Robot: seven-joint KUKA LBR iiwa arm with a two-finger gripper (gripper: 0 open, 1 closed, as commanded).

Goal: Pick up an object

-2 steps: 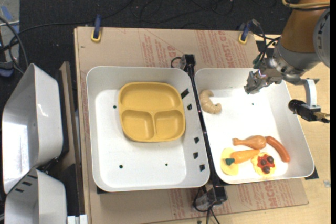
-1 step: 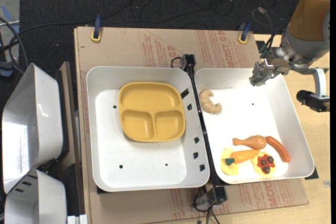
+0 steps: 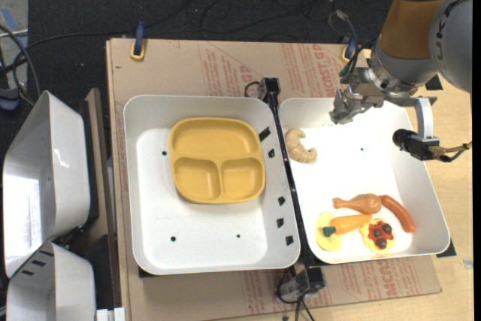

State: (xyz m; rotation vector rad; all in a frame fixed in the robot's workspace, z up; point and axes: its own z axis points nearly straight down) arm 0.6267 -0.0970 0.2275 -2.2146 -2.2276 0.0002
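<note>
Right now we are looking down on two white bins sitting side by side on a wooden board. Our arm point(image 3: 425, 19) is reaching in from the right, its orange band showing above the wrist, and our gripper point(image 3: 344, 110) is hanging over the far edge of the right bin point(image 3: 421, 184), close to its back wall. Whether the hand is spread or closed we cannot tell from this angle, and we are seeing nothing caught in it.

Inside the right bin, a pale croissant point(image 3: 301, 146) is lying near the left wall, a little below and to the left of the gripper and apart from it. Toward the near end a cluster of toy food is resting together: a brown drumstick point(image 3: 359, 202), a red-orange sausage point(image 3: 398, 213) just beside it, an orange carrot point(image 3: 347, 223) lying across a yellow piece point(image 3: 325, 234), and a small pizza slice with red and dark toppings point(image 3: 379, 234). These pieces are touching or nearly touching one another, well apart from the gripper.

In the left bin point(image 3: 150, 237) a yellow divided plate point(image 3: 218, 159) is sitting flat, its three sections facing up.
</note>
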